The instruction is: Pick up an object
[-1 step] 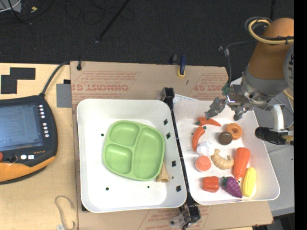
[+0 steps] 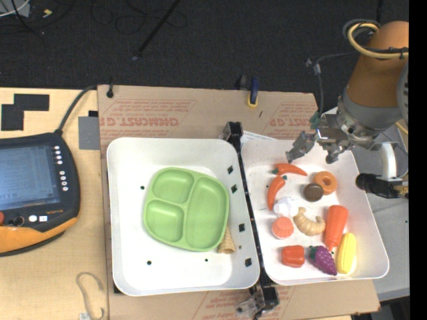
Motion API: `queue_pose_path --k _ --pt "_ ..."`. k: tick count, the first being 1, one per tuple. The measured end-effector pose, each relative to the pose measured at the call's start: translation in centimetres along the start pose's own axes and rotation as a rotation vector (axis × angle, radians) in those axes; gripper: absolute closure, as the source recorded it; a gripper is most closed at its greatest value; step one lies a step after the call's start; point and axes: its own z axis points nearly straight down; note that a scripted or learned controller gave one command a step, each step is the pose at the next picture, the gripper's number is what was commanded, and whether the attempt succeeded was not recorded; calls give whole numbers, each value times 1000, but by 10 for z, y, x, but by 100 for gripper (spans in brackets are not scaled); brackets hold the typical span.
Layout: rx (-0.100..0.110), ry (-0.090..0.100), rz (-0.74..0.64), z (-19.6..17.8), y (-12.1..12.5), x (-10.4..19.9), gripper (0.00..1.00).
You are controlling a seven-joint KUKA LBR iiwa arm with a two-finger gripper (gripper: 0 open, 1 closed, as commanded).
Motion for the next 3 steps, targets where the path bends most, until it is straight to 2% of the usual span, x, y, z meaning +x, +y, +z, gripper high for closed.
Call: queue_pose_path --k 1,3 --pt "7 2 3 47 -5 7 0" --pt "7 2 1 164 -14 11 0"
